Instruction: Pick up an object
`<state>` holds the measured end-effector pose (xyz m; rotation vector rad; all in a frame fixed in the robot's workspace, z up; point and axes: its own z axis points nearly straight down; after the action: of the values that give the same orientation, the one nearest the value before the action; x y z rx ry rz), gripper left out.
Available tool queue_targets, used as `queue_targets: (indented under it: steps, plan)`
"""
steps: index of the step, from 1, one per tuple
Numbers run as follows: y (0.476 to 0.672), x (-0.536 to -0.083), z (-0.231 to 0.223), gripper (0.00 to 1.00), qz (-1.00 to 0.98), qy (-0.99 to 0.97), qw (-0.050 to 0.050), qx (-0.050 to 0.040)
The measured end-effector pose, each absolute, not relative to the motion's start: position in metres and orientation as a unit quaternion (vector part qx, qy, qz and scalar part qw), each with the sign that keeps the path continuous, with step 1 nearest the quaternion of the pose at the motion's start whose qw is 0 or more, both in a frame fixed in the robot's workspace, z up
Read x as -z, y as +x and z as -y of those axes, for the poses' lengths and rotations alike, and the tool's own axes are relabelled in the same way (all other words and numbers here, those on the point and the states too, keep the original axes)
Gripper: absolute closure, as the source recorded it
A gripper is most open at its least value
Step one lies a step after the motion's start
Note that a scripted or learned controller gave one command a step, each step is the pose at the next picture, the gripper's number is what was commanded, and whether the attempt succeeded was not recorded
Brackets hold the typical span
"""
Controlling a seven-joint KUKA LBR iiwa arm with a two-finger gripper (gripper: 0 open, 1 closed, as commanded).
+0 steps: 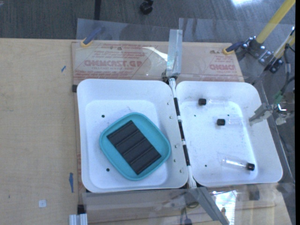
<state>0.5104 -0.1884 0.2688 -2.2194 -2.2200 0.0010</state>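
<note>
we see a pale wooden tabletop (33, 125) with two shallow white plastic bins side by side. a cardboard sheet with red print (117, 62) lies under their far edge, and a clear plastic panel (140, 32) stands behind it, held by a grey metal bracket (175, 50) above the seam between the bins. beyond the tabletop there is dark grey carpet floor (197, 3) with a black chair base and caster (140, 1) and a bright glare patch at the top right.

the left white bin (89, 97) holds a teal rounded-square plastic tray with a dark ribbed insert (134, 145), lying flat and turned at an angle, near the middle of the bin. the right white bin (253, 97) holds three small clear tubes with black caps: one near the far side (202, 101), one about mid-bin (221, 122), one near the front right corner (239, 164). the clear bodies are hard to make out against the white.

at the right edge a thin grey metal tool (262, 114) pokes over the right bin's rim, well apart from the tubes. it is blurred by clear plastic and cut off, so we cannot tell whether it is released or clenched. a yellow bar (279, 15) and clamps sit at the upper right, partly cut off.
</note>
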Motion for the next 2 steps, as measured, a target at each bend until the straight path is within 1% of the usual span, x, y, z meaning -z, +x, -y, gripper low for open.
queue_targets:
  steps: [1,2]
  plan:
    - [0.526,-0.136,0.163,0.00,0.754,-0.657,0.000,0.0000]
    - [0.576,-0.201,0.182,0.00,0.780,-0.626,-0.002,0.0005]
